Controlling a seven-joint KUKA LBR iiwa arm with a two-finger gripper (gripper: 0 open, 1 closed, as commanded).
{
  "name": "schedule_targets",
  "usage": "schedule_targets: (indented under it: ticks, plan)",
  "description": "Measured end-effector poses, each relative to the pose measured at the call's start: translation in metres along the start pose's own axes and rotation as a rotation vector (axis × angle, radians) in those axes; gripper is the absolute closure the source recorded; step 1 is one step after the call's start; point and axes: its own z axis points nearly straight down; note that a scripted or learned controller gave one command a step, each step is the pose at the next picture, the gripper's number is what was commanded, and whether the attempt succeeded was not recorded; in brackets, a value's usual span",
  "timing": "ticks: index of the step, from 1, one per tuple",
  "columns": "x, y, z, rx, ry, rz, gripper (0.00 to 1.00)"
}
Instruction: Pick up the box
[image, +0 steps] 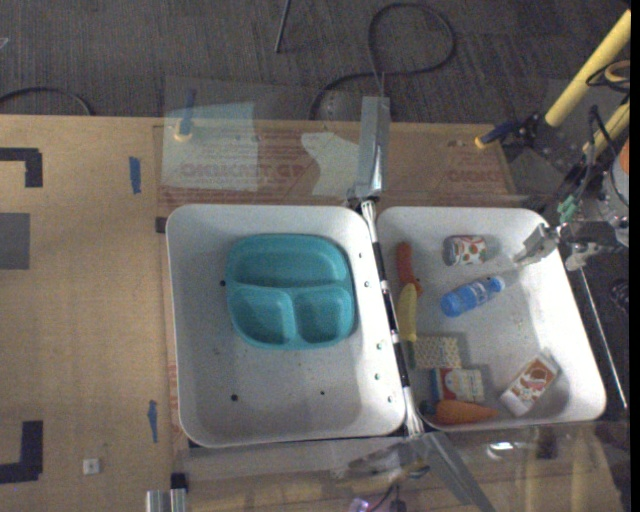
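The box (529, 384) lies flat in the right bin (590, 345), at the corner nearest the camera, with its long axis running slantwise toward the blue bottle (471, 296). The gripper (540, 246) hovers over the far rim, well apart from the box (probably only approaching); I cannot tell its opening.

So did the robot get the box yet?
Not yet. The box lies untouched in the right bin, near its front right corner. The tool hangs over that bin's far right edge, well apart from the box, with nothing between its fingers. Reaching down, gripping and lifting are all left.
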Motion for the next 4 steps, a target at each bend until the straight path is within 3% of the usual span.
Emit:
schedule_targets:
  ticks: [1, 2, 3, 4]
  plan:
    - [0.018, 0.032, 0.145, -0.003, -0.001, 0.069, 0.0]
    - [0.013, -0.007, 0.152, -0.005, 0.0, 0.277, 0.0]
    - [0.069, -0.031, 0.152, -0.008, -0.001, 0.272, 0.0]
    - [0.03, 0.028, 0.153, -0.005, -0.002, 0.392, 0.0]
